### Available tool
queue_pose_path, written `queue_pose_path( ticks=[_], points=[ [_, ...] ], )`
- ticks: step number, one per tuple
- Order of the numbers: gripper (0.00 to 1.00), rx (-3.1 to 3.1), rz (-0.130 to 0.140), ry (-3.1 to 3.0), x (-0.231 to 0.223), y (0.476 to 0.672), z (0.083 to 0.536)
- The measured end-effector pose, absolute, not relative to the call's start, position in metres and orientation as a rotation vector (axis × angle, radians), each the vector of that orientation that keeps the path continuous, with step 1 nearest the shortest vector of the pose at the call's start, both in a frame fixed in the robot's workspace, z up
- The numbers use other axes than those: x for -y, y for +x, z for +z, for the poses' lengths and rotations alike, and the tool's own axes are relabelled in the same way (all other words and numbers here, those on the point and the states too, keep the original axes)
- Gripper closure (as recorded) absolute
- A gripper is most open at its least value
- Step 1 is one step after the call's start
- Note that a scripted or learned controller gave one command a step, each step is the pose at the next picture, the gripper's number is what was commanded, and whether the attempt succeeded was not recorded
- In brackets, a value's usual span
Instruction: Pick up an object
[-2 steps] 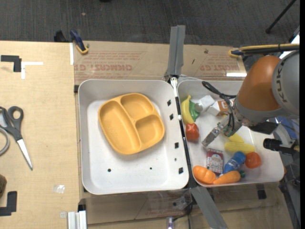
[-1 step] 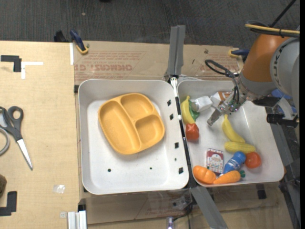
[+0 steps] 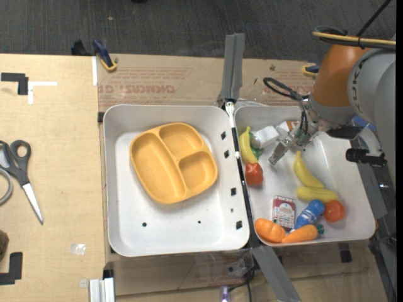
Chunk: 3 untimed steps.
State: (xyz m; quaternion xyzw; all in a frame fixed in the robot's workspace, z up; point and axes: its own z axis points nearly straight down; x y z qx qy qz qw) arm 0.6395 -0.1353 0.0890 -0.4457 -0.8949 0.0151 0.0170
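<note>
My gripper (image 3: pixel 279 152) reaches down into the right bin (image 3: pixel 362 194) from the orange-banded wrist at the upper right. Its tip hangs over bare bin floor, between a white block (image 3: pixel 265 134) to its upper left and a yellow banana (image 3: pixel 306 172) to its lower right. I see nothing held in it. A second banana (image 3: pixel 244 145) and a red tomato (image 3: pixel 254 174) lie along the bin's left wall. Near the front lie a red-and-white packet (image 3: pixel 284 210), a blue bottle (image 3: pixel 308 214), a carrot (image 3: pixel 301 233), an orange piece (image 3: pixel 269 230) and a red-orange ball (image 3: pixel 334 211).
The left bin (image 3: pixel 119 219) holds a yellow divided plate (image 3: pixel 174 162). A grey divider bar (image 3: pixel 233 68) runs between the bins at the back. Scissors (image 3: pixel 22 175) lie on the wooden bench at the far left. Black cables (image 3: pixel 283 88) loop behind the right bin.
</note>
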Motion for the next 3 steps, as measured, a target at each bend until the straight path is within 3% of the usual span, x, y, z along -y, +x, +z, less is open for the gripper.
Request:
queue_pose_path(
  ticks=[1, 2, 3],
  points=[
    [1.0, 2.804, 0.035, -1.389, 0.134, 0.644, 0.1],
    [1.0, 2.613, 0.002, -1.742, 0.11, 0.539, 0.091],
    [0.0, 2.612, 0.002, -1.743, 0.11, 0.539, 0.091]
  ],
)
